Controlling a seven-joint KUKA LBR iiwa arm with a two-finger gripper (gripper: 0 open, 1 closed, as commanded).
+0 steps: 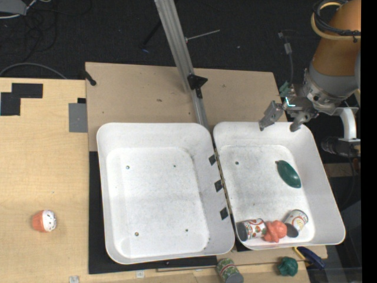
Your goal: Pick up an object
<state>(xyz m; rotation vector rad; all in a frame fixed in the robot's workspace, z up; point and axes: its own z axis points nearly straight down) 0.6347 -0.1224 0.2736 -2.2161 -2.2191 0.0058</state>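
Pincer (284,121): two grey fingers spread well apart, nothing between them, poised over the far rim of the right bin (330,214), carried on the grey arm with its orange band (341,37). Nearest item: a dark green oval object (288,173), lying alone on the bin floor just below the pincer toward the near side, with bare floor around it and nothing in between. Farther off, along the near wall of the same bin, a tight cluster: a small can with a red label (253,229) lying on its side, a red-orange lumpy toy (274,231) touching it, and a second small can (296,222) against the toy's other side. Left bin (112,140): beside the right one, to the pincer's left, joined by black clips (218,184) along the shared edge. A slanted metal rail (179,46) stands behind the bins, left of the pincer. Outside the bins, well away: a red-and-white ball (44,221) on the wooden bench far left; another can (228,270) and a green lump (287,266) past the near rim.
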